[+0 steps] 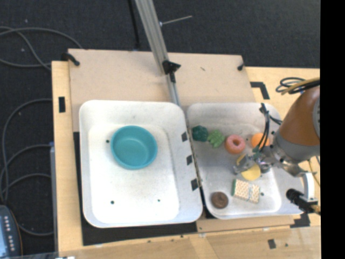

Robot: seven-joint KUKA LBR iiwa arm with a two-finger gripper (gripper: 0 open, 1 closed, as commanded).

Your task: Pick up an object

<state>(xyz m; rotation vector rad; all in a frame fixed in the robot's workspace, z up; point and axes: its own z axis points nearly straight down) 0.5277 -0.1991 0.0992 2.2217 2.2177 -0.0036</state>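
Claw low in the right bin, nothing lifted yet.

The round teal plastic bowl [134, 147] sits alone in the left shallow white bin [97, 198]; in the right one the claw [249, 163] hangs just above the small yellow rounded object [250, 172], which lies on the floor, long axis roughly left-right; its grip I cannot tell, so the lift remains.

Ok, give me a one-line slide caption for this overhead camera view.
KUKA arm's gripper lowered over a yellow object in the right bin; teal bowl in the left bin.
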